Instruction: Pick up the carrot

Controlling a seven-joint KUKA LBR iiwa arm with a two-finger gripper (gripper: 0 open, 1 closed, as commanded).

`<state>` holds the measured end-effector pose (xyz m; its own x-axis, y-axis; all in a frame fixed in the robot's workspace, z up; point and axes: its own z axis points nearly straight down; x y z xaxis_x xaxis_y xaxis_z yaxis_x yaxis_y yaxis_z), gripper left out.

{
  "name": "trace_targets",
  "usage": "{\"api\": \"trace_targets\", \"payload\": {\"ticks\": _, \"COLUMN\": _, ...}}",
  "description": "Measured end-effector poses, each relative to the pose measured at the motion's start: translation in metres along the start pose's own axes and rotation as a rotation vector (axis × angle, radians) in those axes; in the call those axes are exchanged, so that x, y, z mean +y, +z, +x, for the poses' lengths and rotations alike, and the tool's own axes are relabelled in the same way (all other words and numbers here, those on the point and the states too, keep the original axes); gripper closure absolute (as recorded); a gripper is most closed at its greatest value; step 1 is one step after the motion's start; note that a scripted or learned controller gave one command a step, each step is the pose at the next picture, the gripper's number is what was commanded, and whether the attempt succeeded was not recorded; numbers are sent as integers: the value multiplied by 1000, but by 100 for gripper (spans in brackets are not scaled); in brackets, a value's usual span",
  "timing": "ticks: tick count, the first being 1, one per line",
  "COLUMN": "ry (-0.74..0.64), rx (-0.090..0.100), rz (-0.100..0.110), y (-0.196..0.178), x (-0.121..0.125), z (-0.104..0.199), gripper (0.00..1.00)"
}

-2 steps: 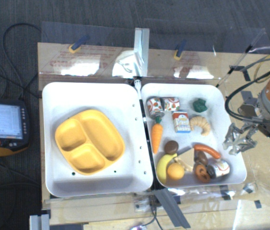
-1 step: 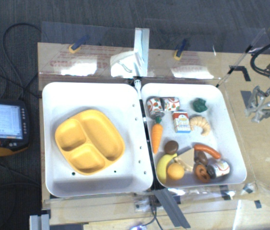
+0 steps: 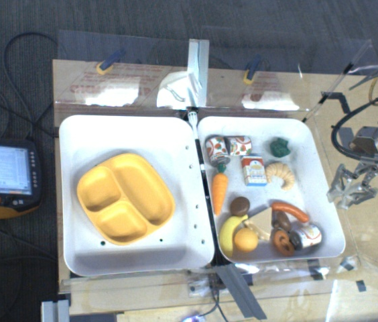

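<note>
Two shallow white bins sit side by side on the bench. The left bin point(image 3: 72, 247) holds a yellow divided tray point(image 3: 125, 197), lying at a slant. The right bin point(image 3: 323, 180) is crowded with toy food: the carrot point(image 3: 219, 190) lies along its left wall, green top toward the far side, just below two small cans point(image 3: 228, 147). Nearby are a small carton point(image 3: 254, 170), a green vegetable point(image 3: 280, 147), a croissant point(image 3: 281, 174), a sausage point(image 3: 289, 211), a banana point(image 3: 229, 232) and an orange point(image 3: 245, 239). The gripper point(image 3: 353, 183) hangs outside the right bin's right wall, well apart from the carrot; whether its jaws are apart or together I cannot tell.
</note>
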<state>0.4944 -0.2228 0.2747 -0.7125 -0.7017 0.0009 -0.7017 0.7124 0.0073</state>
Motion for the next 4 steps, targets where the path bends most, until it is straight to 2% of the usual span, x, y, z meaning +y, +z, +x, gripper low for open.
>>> {"api": "trace_targets", "payload": {"ticks": 1, "ry": -148, "rx": -5, "rz": 10, "y": -85, "x": -44, "z": -45, "gripper": 100}}
{"api": "trace_targets", "payload": {"ticks": 2, "ry": -219, "rx": 0, "rz": -7, "y": 73, "x": -28, "z": -32, "gripper": 100}}
{"api": "trace_targets", "payload": {"ticks": 3, "ry": -183, "rx": -3, "rz": 9, "y": 24, "x": -39, "z": -39, "gripper": 100}}
{"api": "trace_targets", "payload": {"ticks": 4, "ry": -367, "rx": -5, "rz": 10, "y": -54, "x": -62, "z": -65, "gripper": 100}}
